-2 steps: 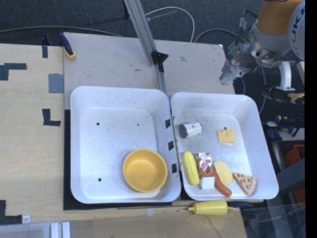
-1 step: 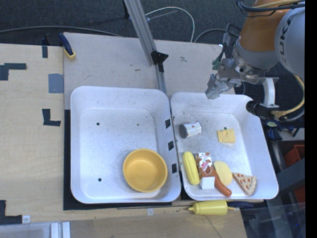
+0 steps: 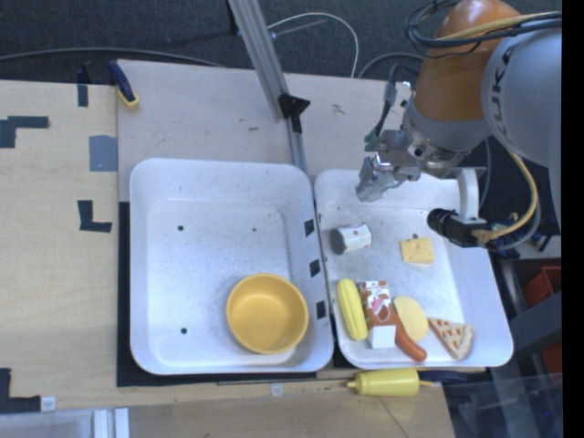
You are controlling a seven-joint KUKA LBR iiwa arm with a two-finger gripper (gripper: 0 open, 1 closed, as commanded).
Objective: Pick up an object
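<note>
The robot's hand [image 3: 376, 183] hovers at the right bin's [image 3: 474, 343] twelve o'clock edge, carrying nothing; its spread cannot be told. The small cylinder [image 3: 351, 238] lies just below, toward six: the likely next descent.

Toy foods [image 3: 383, 313] in right bin [image 3: 474, 272]
</note>
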